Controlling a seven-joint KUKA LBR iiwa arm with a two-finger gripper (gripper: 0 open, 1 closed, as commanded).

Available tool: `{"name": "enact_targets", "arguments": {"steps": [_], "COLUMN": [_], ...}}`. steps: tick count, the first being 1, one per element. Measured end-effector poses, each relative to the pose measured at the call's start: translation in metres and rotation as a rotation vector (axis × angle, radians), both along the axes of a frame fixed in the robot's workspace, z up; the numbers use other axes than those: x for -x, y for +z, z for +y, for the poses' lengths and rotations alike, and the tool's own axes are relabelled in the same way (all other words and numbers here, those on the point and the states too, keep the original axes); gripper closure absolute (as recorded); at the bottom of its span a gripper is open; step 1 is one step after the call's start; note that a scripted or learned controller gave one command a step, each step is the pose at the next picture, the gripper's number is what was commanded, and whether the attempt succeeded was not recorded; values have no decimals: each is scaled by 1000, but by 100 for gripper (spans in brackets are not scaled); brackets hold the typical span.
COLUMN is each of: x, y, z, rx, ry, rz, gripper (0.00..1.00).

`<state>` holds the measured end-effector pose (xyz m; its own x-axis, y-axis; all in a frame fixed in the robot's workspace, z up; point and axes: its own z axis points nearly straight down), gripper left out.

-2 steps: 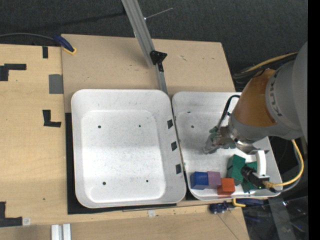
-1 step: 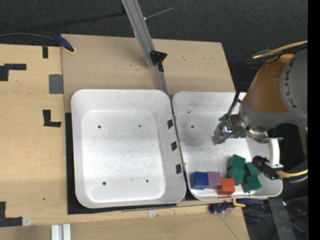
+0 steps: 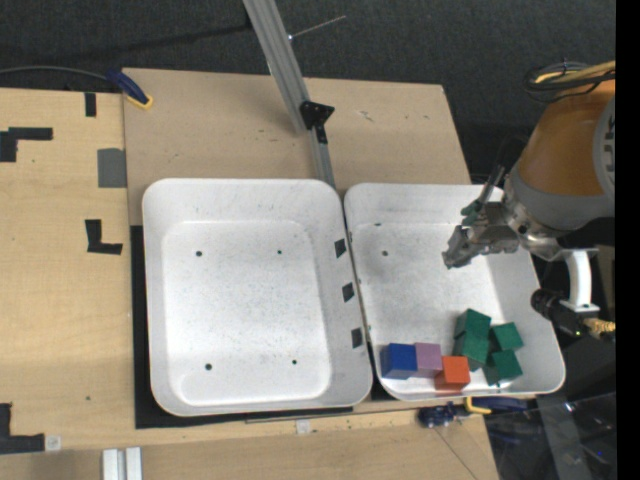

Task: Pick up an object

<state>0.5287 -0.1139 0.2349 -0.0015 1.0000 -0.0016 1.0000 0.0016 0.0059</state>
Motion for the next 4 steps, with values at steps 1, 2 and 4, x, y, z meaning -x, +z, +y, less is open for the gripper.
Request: {"name": "enact_targets", "arguments": {"steps": [1,2,4], "x": [0,-15,-50], "y": [-11,-17,-17], "z": [0,56,158], "rx": [-1,-3,-3], "ry": [-1,5,5], "rz": [8,8,7], "gripper": [100,100,100]}}
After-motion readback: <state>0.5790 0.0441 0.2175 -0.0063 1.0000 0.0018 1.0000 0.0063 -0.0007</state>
